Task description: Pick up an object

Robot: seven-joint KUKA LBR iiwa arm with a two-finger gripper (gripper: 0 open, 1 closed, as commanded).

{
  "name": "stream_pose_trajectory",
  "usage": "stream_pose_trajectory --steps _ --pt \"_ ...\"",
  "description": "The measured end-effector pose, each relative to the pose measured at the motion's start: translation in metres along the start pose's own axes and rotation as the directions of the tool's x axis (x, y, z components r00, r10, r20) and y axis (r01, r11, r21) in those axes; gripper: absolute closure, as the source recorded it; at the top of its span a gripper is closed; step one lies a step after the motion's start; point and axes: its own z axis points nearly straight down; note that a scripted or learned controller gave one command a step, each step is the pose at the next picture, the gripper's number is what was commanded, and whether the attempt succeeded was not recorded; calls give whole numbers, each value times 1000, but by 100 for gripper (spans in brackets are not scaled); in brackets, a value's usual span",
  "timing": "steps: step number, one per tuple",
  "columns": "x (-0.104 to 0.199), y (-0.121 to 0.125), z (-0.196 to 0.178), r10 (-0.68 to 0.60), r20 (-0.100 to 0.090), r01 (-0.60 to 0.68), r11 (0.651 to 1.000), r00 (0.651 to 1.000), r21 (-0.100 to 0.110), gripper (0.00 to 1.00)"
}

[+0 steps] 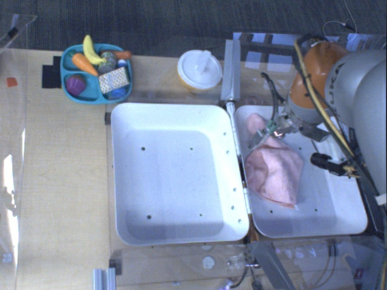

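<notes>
A crumpled pink cloth lies in the right white bin, spread from the bin's upper left towards its middle. My gripper is low over the cloth's upper end, at the spot where a small fold of pink fabric sticks up beside it. The grey arm with its orange band reaches in from the upper right and hides the bin's far right corner. The gripper's tip is too small and cluttered to make out.
The left white bin sits next to the right one, with a metal rail behind their shared edge. A blue tray of toy food and a white lidded cup stand on the bench behind. Cables hang along the arm.
</notes>
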Motion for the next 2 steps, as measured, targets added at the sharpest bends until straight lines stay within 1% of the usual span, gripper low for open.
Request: stream_pose_trajectory --steps 1,2 --pt "0 4 -14 -3 4 3 1000 1000 -8 100" --pt "32 43 -100 330 -1 -330 944 944 4 100"
